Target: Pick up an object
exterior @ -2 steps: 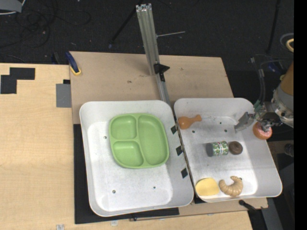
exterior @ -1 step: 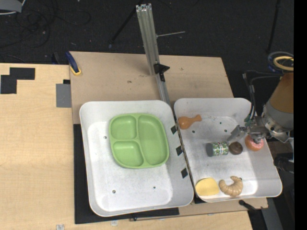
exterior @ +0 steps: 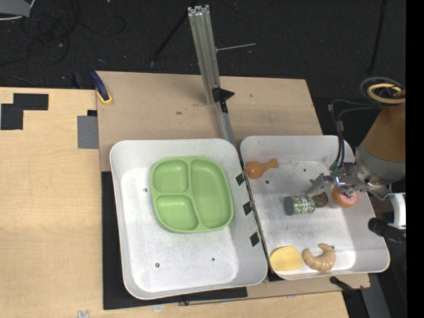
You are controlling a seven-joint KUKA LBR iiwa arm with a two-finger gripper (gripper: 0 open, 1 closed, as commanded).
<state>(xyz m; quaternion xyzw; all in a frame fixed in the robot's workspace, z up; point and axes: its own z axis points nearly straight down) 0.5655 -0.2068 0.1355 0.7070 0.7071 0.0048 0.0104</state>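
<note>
The gripper (exterior: 329, 185) hangs low in the right bin (exterior: 291, 152); its jaw state cannot be told. A small green can (exterior: 302, 205) lies on its side just left of it, long axis seemingly pointing toward the jaws.

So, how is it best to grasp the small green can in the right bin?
The green can lies on its side, long axis roughly left-right. Probably come straight down and close across its round middle, front to back; a brown object crowds its right end.

I saw a dark floor (exterior: 99, 18) strewn with cables beyond the tan table (exterior: 265, 105), an aluminium post (exterior: 204, 52) rising behind it.
</note>
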